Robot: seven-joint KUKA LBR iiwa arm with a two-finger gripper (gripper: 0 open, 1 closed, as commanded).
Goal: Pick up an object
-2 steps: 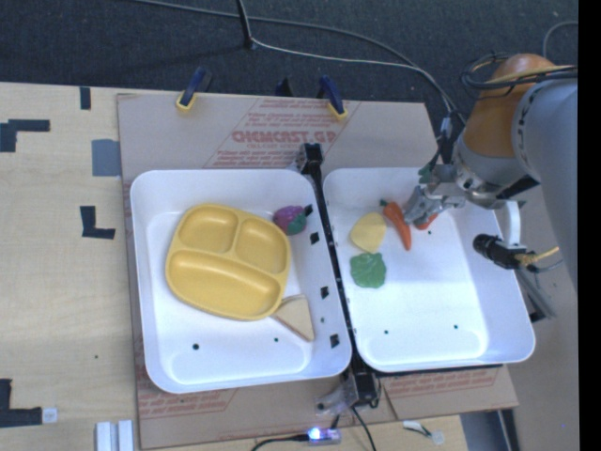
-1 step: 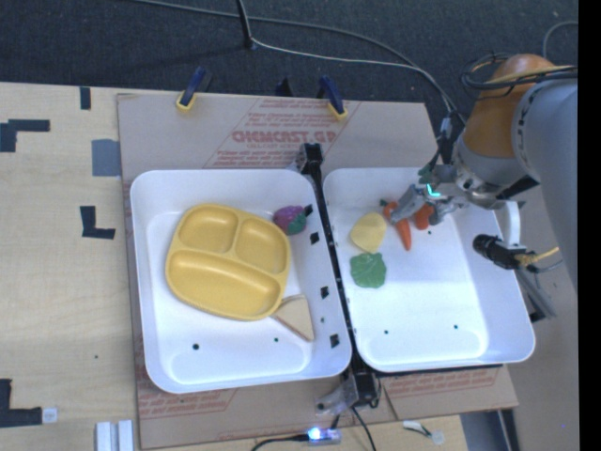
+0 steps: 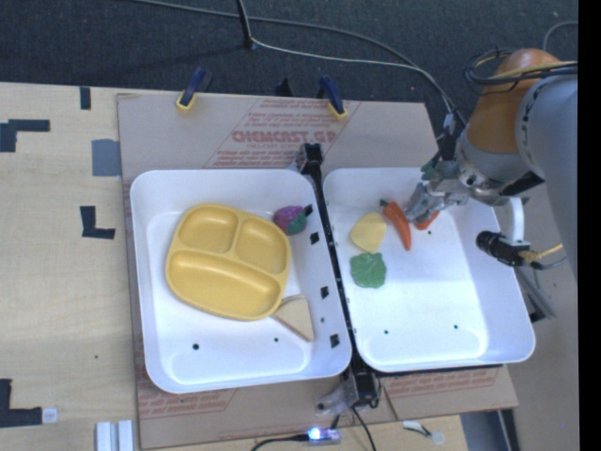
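In the right bin (image 3: 427, 308) an orange toy carrot (image 3: 399, 225) with a green top lies slantwise near the far side. My gripper (image 3: 425, 202) hangs just right of the carrot's upper end, low over the bin, and a small red-orange bit shows under it. A pale yellow lump (image 3: 369, 232) and a green leafy piece (image 3: 368, 271) lie to the carrot's left. The left bin (image 3: 150, 280) holds a yellow divided plate (image 3: 228, 259), a purple toy (image 3: 292, 217) and a tan wedge (image 3: 296, 318).
Blue and yellow clamps (image 3: 192, 90) (image 3: 331, 96) pin the cardboard base at the far edge. A black divider (image 3: 324, 252) runs between the bins. A cable (image 3: 376, 50) trails over the dark floor toward the arm (image 3: 521, 139).
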